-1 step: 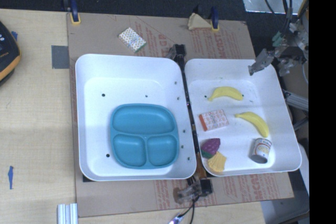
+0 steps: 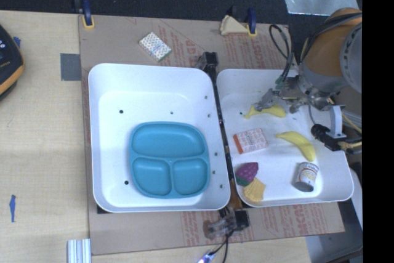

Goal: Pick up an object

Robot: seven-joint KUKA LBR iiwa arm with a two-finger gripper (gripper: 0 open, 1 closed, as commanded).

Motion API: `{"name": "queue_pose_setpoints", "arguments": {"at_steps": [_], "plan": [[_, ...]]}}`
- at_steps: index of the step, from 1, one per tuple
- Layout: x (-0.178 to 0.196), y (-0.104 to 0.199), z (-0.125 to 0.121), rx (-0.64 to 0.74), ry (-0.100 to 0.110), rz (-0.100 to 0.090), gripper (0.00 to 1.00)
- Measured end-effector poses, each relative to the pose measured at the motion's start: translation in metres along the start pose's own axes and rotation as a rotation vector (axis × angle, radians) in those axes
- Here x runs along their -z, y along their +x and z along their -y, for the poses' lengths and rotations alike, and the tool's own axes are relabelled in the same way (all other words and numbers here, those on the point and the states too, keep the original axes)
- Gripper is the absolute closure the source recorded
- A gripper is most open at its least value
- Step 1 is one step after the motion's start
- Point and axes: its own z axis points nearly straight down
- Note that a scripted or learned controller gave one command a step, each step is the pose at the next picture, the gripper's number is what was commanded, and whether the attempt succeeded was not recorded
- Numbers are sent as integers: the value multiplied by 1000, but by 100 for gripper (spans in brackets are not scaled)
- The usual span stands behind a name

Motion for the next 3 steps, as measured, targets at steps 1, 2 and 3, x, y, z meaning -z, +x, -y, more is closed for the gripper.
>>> {"name": "queue_pose_setpoints", "arguments": {"at_steps": [1, 2, 3], "plan": [[64, -43, 56, -2, 11, -1, 0], [-6, -42, 85, 1, 13, -1, 0], [4, -43, 85, 5, 14, 1, 100]]}}
